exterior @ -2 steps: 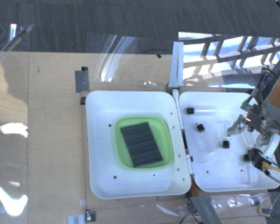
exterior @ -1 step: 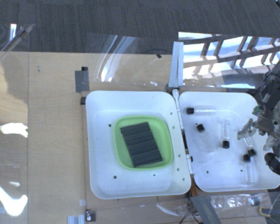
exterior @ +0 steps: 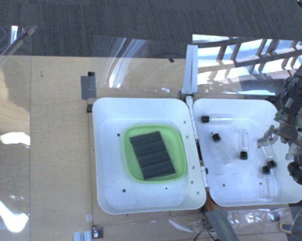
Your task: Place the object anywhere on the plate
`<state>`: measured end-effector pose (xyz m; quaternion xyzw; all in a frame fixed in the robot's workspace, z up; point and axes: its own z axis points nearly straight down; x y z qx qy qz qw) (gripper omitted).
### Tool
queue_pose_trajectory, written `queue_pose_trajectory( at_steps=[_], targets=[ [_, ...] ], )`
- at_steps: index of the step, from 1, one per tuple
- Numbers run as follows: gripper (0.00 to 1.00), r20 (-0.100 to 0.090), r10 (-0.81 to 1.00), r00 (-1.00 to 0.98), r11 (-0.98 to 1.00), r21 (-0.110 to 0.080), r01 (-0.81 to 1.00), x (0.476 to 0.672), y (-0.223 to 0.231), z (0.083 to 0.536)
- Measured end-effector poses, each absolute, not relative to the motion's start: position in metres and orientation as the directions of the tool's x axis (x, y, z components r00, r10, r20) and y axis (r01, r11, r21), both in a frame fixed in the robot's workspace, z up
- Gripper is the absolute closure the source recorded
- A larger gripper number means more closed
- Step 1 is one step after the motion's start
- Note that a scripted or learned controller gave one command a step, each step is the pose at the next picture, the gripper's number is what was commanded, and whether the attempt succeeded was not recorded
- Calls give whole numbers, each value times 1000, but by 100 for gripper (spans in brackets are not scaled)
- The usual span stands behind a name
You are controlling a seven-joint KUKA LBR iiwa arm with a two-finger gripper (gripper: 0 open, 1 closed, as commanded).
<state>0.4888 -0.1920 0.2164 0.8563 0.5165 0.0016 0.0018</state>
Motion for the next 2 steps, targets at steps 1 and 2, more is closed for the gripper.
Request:
queue_pose_trajectory(
  at_steps=[1,2],
  targets=[
    [0,1,892,452,-452,5,892,489,-195,228],
    [0,1,861,509,-509,4,861,488,-198,232]
  ],
)
